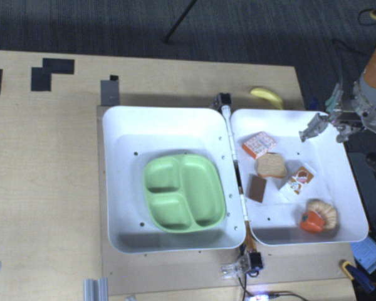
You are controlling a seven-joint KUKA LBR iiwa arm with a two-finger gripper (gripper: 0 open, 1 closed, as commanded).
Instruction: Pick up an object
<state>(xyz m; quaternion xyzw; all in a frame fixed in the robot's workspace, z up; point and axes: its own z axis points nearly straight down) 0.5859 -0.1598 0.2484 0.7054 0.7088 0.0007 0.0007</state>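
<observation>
A robot arm's pincer [326, 125] hovers over the far right corner of the right bin [357, 221], its fingers spread and holding nothing. The candidates lie apart from it: a patterned red-and-white box [259, 145], a bread slice [271, 165], a brown square [257, 188], a small packet [299, 180] and an orange-and-tan toy [316, 217]. The bread touches the brown square; a descent between them may nudge both and close on neither.
</observation>
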